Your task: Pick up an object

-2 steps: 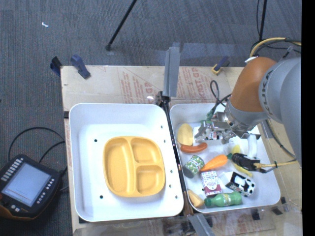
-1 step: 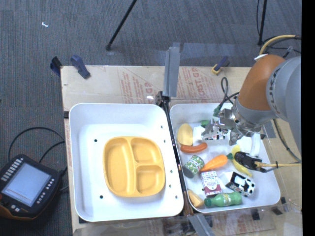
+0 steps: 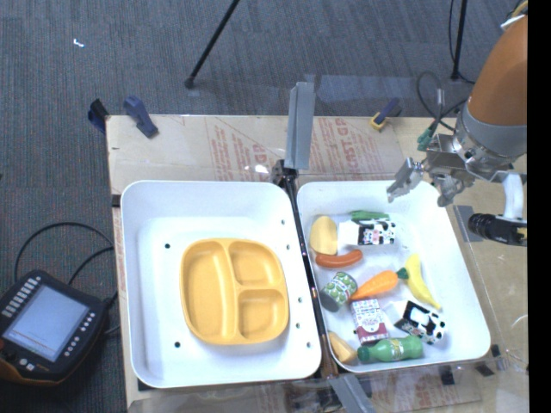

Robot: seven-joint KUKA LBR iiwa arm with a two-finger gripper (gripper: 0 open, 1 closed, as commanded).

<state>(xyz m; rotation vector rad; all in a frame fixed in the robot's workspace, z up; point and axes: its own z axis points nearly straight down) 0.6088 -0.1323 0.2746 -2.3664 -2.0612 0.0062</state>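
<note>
1. Two white bins sit side by side: the left bin (image 3: 138, 231) holds one yellow divided tray (image 3: 233, 290), and the right bin (image 3: 465, 274) holds the small items.
2. One grey arm (image 3: 504, 84) with an orange band reaches in from the right; its gripper (image 3: 428, 181) hangs over the far edge of the right bin with its fingers spread and nothing between them.
3. The right bin holds about eleven toy items: one green bottle (image 3: 390, 349) at the near edge, one carrot (image 3: 375, 285), one banana (image 3: 422, 280), one sausage (image 3: 338, 259), one pale potato (image 3: 323, 235), one green can (image 3: 338, 289), one pink carton (image 3: 368, 318) and two black-and-white cartons (image 3: 375, 231), the second (image 3: 422, 320) nearer and to the right.
4. A grey upright post (image 3: 300, 127) stands between the bins at the far side.
5. The bench (image 3: 215, 149) is brown board; a handheld pendant (image 3: 47, 323) lies on the grey carpet (image 3: 86, 50) at the near left.
</note>
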